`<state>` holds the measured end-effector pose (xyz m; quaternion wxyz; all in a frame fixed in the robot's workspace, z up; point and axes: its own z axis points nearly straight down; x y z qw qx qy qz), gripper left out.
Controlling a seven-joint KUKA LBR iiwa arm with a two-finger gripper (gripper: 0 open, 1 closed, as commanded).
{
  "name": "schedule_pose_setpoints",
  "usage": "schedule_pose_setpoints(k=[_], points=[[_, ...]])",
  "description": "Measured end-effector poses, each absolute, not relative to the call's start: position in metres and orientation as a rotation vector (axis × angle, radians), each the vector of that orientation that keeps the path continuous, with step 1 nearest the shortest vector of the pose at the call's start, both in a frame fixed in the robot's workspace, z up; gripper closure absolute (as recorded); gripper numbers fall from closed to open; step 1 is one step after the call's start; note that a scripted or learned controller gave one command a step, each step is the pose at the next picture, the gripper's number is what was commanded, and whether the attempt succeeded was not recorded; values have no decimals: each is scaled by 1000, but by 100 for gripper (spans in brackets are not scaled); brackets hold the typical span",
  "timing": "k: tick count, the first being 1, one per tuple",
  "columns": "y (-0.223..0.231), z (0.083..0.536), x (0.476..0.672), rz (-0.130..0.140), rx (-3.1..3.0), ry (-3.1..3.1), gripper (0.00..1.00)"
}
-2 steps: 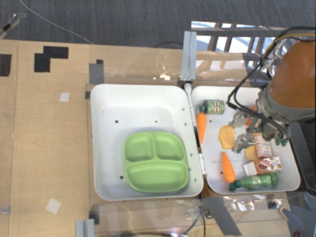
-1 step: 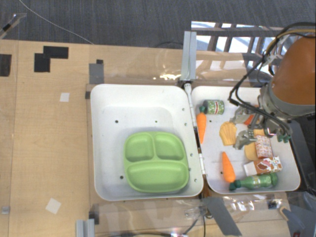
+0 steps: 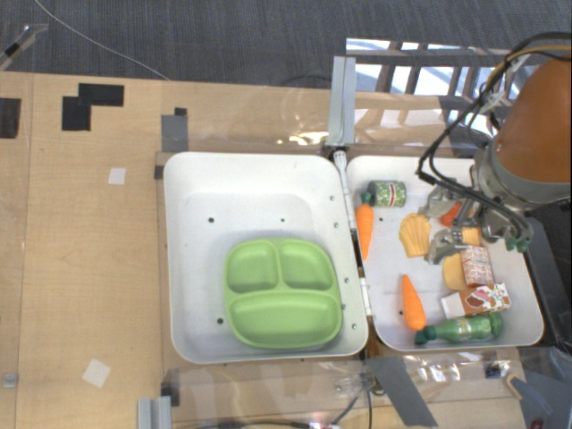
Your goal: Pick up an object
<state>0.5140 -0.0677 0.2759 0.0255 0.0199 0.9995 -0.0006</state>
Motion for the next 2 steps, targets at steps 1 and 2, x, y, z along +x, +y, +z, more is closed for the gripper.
schedule_pose_setpoints(k=[1,2], points=[[-67,288,517,-3,60,3080,100],[-67,300,519,-3,59,3070,100]])
